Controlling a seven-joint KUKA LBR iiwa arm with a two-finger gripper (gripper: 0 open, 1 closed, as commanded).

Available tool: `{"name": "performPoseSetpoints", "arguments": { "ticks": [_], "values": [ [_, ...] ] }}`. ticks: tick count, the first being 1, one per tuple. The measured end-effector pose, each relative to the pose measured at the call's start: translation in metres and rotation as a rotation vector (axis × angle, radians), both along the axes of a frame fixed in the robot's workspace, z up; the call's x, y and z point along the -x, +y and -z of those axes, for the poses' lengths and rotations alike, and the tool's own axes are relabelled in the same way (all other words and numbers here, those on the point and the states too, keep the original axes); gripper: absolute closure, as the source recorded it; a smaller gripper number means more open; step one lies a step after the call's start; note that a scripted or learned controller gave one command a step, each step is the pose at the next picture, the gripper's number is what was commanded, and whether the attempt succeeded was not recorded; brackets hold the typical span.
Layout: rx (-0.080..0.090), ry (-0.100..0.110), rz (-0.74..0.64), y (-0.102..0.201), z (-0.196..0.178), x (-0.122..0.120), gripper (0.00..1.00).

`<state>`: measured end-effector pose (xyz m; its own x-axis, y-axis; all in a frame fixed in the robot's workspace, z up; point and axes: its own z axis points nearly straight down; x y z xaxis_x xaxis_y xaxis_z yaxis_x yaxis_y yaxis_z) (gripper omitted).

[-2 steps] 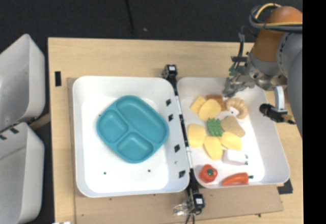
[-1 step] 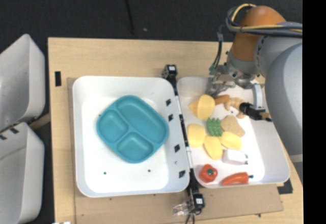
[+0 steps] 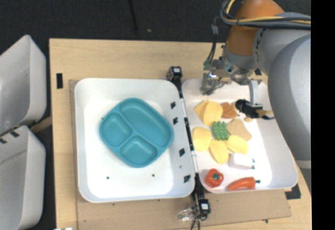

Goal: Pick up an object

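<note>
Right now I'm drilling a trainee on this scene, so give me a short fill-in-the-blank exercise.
1. The divided plate in the left bin is coloured ____.
2. The toy foods lie in the ____ bin.
3. The gripper hangs over the right bin's ____ end.

Missing words: blue; right; far

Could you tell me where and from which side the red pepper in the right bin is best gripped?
Probably across the middle of the red pepper, coming straight down: it lies flat and long near the bin's front wall, its narrow width exposed, with the tomato off its left end.
</note>
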<state>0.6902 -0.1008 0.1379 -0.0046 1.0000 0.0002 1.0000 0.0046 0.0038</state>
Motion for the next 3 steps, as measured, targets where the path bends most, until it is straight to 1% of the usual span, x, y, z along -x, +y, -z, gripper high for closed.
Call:
{"name": "performPoseSetpoints", "arguments": {
  "ticks": [1, 3],
  "values": [
    [0.002, 0.008, 0.001, 0.003, 0.038, 0.003, 1.00],
    [0.003, 0.001, 0.004, 0.008, 0.014, 0.009, 1.00]
  ]
}}
